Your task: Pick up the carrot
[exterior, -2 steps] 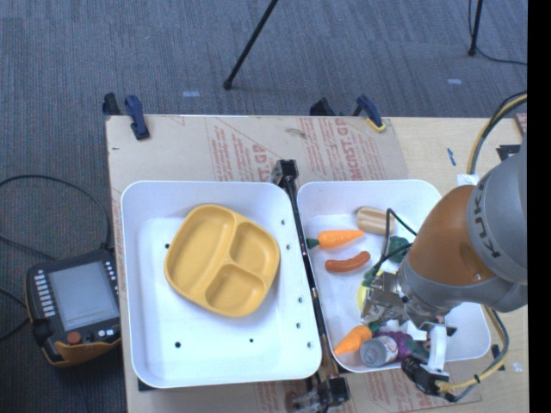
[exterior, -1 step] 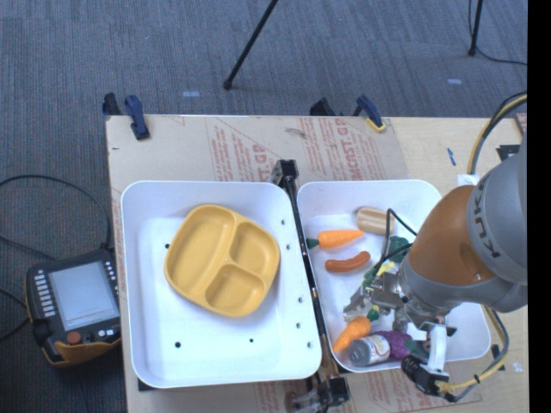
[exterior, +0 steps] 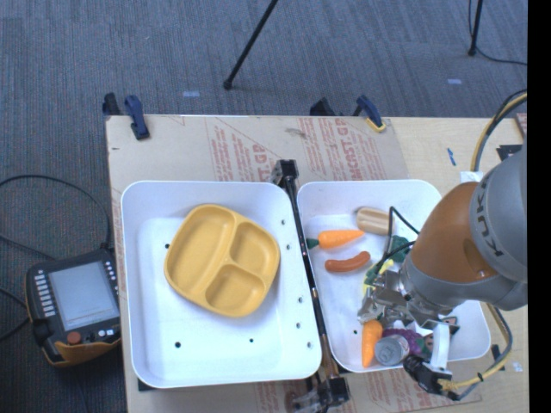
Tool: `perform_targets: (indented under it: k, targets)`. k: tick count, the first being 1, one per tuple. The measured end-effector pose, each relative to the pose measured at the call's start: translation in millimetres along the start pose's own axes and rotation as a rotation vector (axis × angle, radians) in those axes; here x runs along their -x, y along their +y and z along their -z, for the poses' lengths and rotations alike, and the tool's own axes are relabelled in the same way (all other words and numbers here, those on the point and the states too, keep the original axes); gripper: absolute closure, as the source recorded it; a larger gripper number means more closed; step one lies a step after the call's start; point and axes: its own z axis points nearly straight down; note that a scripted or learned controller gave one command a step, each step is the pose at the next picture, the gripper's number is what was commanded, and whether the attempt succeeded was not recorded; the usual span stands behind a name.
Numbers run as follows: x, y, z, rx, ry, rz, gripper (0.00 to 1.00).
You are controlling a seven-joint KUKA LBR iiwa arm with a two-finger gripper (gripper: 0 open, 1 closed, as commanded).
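Orange and tapered, with a green stub at its left end: was that the carrot?

That was my reading. It lay in the right bin, in the upper half, close to the wall shared with the left bin, its long axis running nearly straight across the view and tilted up slightly to the right.

And the gripper?

Lower in the same bin, hanging off the arm that came in from the right. The carrot lay up and to the left of it, with a sausage between the two, just below the carrot and almost parallel to it.

Open or closed?

I could not tell. The wrist and its cables covered the tip, and nothing could be seen held in it.

Was it touching anything?

A second orange piece stood nearly upright just below it, beside a grey can. They overlapped in the view, but whether they touched I could not say. That piece might have been another carrot; it showed no green.

So what did the move turn on?

Travel up and left over the sausage, I judged, then a turn of the wrist so the grip closed across the carrot's width, not along it. The sausage sat close enough to get nudged or caught instead
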Motion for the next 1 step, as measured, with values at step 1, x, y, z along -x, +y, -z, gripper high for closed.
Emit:
perform_targets:
  k: [1]
  targets:
    - [-52.7, -14.7, 84.3, 0.02, -0.002, -0.184, 1.0]
